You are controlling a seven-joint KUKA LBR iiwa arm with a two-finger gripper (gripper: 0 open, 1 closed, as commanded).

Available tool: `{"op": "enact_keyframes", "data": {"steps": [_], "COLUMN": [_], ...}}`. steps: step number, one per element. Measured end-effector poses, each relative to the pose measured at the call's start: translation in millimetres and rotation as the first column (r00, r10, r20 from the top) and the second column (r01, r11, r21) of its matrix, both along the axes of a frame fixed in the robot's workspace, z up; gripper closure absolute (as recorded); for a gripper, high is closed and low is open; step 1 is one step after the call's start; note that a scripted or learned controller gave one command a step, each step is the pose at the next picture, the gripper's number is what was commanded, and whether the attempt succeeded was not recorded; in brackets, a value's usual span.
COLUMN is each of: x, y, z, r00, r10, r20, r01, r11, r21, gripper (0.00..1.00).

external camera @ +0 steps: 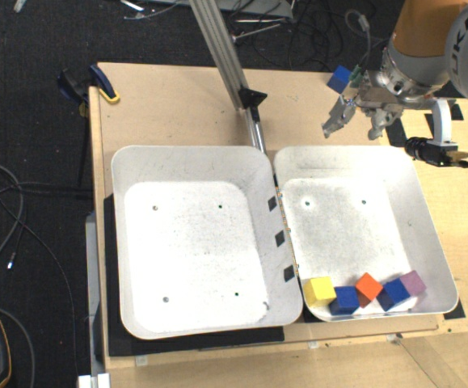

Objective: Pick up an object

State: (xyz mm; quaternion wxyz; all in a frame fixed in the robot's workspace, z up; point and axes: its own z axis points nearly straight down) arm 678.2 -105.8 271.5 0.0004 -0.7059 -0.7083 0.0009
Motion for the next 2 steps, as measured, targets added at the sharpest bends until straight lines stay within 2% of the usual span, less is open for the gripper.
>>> {"op": "enact_keyframes", "data": {"steps": [1, 2], "x": [1, 4], "y": [-24, 29], "z": [3, -42], "r00": [1.000, 1.000], "r10": [-0.006, 0.004], "r20": [0.005, -0.003], "r01": [0.006, -0.004], "r11": [1.000, 1.000], "r21": [-0.001, 0.003], "gripper": [0.00, 0.00]}}
